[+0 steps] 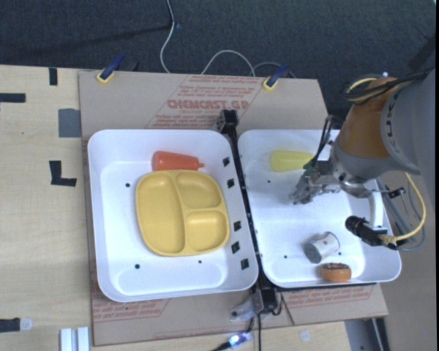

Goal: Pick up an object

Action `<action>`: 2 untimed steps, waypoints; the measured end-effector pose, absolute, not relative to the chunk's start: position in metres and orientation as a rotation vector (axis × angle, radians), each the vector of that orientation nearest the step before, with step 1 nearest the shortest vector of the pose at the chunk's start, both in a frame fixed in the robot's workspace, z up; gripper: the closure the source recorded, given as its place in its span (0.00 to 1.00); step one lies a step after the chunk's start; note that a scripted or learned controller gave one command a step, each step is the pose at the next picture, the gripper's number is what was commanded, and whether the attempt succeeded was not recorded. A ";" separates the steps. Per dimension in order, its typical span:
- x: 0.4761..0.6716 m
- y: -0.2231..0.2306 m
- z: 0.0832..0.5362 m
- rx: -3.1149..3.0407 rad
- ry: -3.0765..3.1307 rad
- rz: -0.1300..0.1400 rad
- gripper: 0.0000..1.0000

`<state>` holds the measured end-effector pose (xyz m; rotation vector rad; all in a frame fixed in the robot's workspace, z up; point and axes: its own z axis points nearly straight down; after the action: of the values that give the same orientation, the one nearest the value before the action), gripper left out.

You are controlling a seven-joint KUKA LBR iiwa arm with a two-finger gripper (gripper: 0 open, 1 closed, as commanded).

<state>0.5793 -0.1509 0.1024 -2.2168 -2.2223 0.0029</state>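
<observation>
a: hovering low in the right bin [278, 269], the gripper [304, 191] sits just below and to the right of the yellow object [289, 160]. whether it is apart or together, i cannot tell; the tips are a dark blur.

b: is anything held?

a: nothing visible between them. the yellow object lies just up-left of the tips, near but apparently not touching. the grey cylinder [321, 246] and the orange piece [335, 272] lie well below the tips, toward the bin's lower rim.

b: what could go wrong?

a: my guess: closing here would catch air, since the tips seem offset from the yellow object. a sideways nudge could also push it toward the bin wall. the yellow tray [181, 212] and orange carrot [177, 161] in the left bin [106, 196], far left of the tips, are not at risk.
</observation>
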 end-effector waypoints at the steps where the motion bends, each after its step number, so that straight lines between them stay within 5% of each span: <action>1: 0.584 -0.144 0.163 -2.222 -2.227 -0.005 1.00; 2: 0.590 -0.138 0.208 -2.221 -2.227 -0.004 1.00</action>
<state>0.5896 -0.1380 0.2083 -2.2212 -2.2267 -0.0037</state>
